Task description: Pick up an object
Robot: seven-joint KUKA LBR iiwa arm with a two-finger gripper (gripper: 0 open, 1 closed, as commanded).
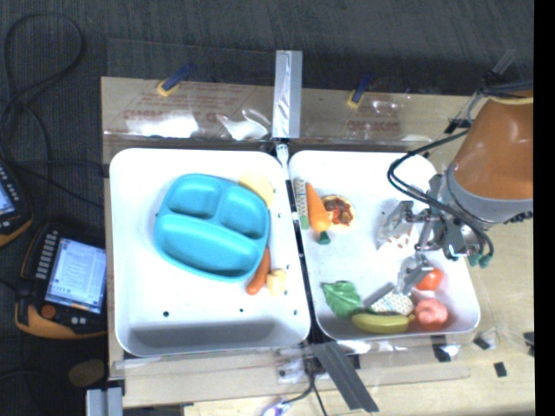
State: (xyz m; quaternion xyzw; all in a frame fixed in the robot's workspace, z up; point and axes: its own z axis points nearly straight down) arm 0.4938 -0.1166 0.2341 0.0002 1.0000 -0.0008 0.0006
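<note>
The gripper (414,251) hangs over the right bin (364,167), fingers spread, above a glossy tomato (429,278) and curved banana (380,321).

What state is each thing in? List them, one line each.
gripper: low in the right bin, above a red toy
blue tray: lying in the left bin, tilted on its corner
carrot: lying flat by the divider in the right bin
banana: lying flat along the right bin's front wall
green leafy toy: resting on the floor of the right bin
</note>
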